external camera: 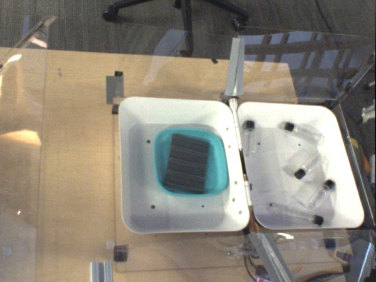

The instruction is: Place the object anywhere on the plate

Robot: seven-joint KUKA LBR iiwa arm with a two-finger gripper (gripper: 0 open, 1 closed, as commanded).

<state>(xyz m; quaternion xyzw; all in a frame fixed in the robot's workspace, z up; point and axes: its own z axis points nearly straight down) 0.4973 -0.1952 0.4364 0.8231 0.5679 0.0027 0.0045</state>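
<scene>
On my screen I see the wooden counter (64,175) with the two white bins side by side. In the left bin (132,175) lies a teal plate (218,157), about in the middle of the bin floor. On the plate rests a dark grey ribbed block (187,162), flat and turned a little, so its long side runs from upper right to lower left. It sits fully inside the rim of the plate.

In the right bin (343,157) I count several clear small vials with black caps (299,173), scattered and lying on their sides, well apart from the plate. They are quite transparent, so their exact shapes are hard to tell.

About the gripper, I cannot tell if it is open or closed, or if it has anything.

Behind the counter, on the carpet, stands the base of an office chair (187,4).
</scene>
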